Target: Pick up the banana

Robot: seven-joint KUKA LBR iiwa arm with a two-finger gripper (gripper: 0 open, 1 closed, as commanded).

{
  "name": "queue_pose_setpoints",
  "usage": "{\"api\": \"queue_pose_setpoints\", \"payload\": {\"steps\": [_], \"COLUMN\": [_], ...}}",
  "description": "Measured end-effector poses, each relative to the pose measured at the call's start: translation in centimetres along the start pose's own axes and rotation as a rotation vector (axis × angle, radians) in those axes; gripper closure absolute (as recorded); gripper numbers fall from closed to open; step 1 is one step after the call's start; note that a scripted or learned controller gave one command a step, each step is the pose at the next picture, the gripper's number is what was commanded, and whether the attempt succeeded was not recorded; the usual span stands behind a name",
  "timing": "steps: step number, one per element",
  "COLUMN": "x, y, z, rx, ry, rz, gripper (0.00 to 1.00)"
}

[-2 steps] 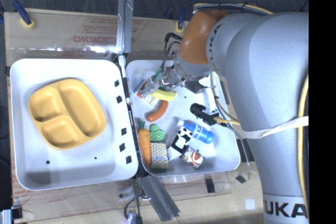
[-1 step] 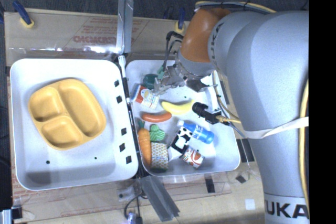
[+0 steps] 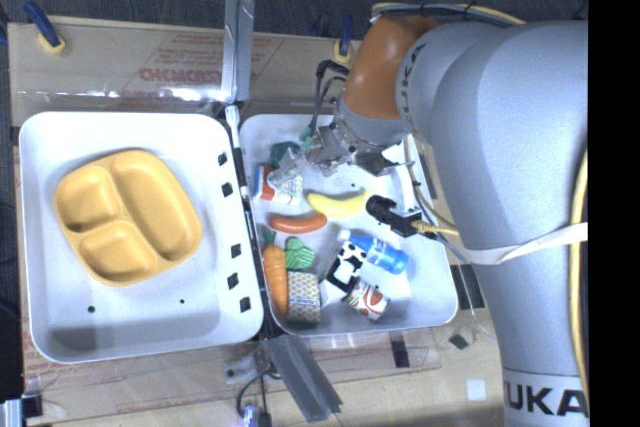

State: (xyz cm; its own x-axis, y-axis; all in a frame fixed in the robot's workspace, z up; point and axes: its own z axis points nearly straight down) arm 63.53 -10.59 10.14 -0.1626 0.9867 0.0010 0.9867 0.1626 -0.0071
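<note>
A yellow banana (image 3: 338,204) lies in the right bin (image 3: 436,300), near its middle, just above a red sausage (image 3: 298,223). My gripper (image 3: 322,148) hangs over the upper part of that bin, a little above and to the left of the banana. The grey arm with its orange band (image 3: 385,75) covers the bin's right side. Nothing is visibly held between the gripper's ends.
The right bin also holds a carrot (image 3: 276,277), a blue bottle (image 3: 382,253), a black-and-white box (image 3: 346,269), a small can (image 3: 368,300) and a green item (image 3: 300,255). A yellow divided tray (image 3: 125,213) sits in the left bin (image 3: 60,335).
</note>
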Motion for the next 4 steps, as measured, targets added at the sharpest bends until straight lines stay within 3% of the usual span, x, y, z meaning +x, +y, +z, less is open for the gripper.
{"api": "queue_pose_setpoints", "payload": {"steps": [1, 2, 3, 4], "x": [-0.4, -2.3, -2.0, -2.1], "y": [-5.4, -3.8, -10.6, -10.6], "z": [0.7, 0.7, 1.4, 0.7], "rx": [-0.013, -0.013, -0.001, 0.004], "ry": [0.0, 0.001, 0.001, 0.001], "rz": [0.028, 0.04, 0.071, 0.067], "gripper": [0.0, 0.0, 0.0, 1.0]}}
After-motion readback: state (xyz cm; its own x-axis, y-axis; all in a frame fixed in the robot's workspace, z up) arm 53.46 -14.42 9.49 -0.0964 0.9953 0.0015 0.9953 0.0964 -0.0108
